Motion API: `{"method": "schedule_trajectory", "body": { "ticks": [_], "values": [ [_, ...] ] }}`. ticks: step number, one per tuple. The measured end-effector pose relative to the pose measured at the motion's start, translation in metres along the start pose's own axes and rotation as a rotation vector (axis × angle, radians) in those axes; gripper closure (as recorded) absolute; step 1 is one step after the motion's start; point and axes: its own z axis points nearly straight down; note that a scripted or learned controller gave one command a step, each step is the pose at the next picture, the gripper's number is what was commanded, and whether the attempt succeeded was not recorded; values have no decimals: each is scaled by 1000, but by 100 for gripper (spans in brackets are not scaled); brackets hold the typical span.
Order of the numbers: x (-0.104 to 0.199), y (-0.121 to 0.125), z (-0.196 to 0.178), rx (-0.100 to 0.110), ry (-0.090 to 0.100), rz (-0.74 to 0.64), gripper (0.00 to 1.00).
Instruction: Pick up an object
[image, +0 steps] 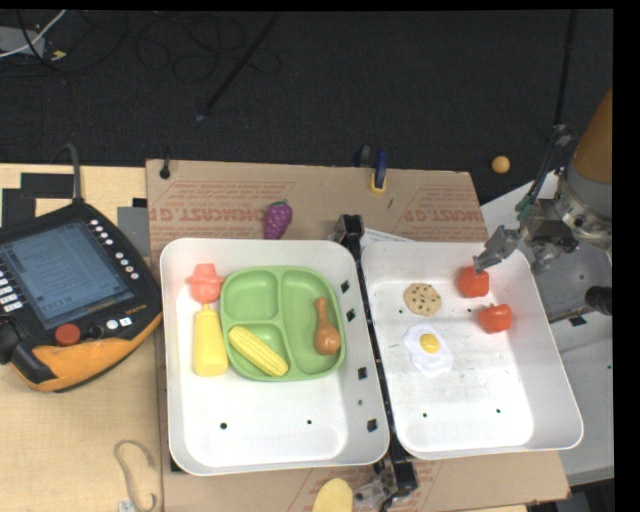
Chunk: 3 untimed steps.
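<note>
My gripper (520, 256) hangs over the far right corner of the right bin (560, 400), open, with nothing between its fingers. Its left fingertip (490, 256) is just above a red tomato-like toy (473, 282). A second red toy (495, 318) lies a little nearer the front. A cookie (422, 298) and a fried egg (430, 350) lie mid-bin, left of the gripper.
The left bin (260, 430) holds a green divided plate (250, 300) with a corn cob (258, 351) and a drumstick (326, 327). A yellow bottle (208, 341) and a pink toy (204, 283) lie beside it. A teach pendant (70, 290) sits far left.
</note>
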Motion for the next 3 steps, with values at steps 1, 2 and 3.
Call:
{"method": "schedule_trajectory", "body": {
  "ticks": [1,2,3],
  "values": [
    [0,2,-7,-13,-3,-2,0],
    [0,-1,56,-7,-1,-3,0],
    [-2,-2,101,-7,-1,-3,0]
  ]
}}
